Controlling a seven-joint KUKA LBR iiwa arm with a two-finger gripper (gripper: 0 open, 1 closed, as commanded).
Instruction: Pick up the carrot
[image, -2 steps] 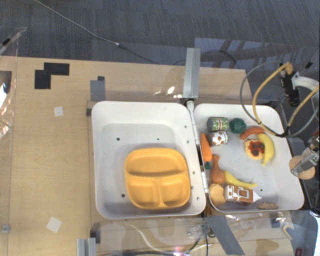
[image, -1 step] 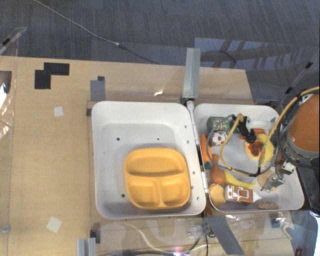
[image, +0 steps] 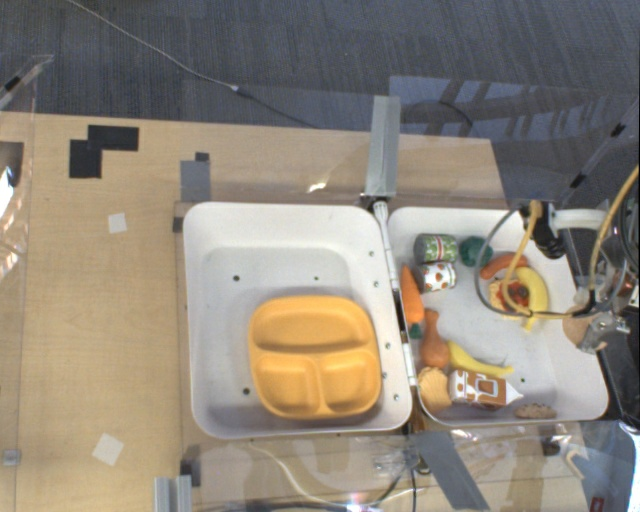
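The carrot (image: 411, 295) lies tight against the right bin's (image: 560, 400) left wall. The gripper (image: 598, 325) sits far across it; I cannot tell its grip. The wall may block a grab.

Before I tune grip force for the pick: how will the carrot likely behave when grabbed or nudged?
The carrot looks like a rigid toy, so probably stiff and light. Its slim, tapered, round form may roll or slip from a pinch. It lies against the right bin's left wall, which could block one finger.
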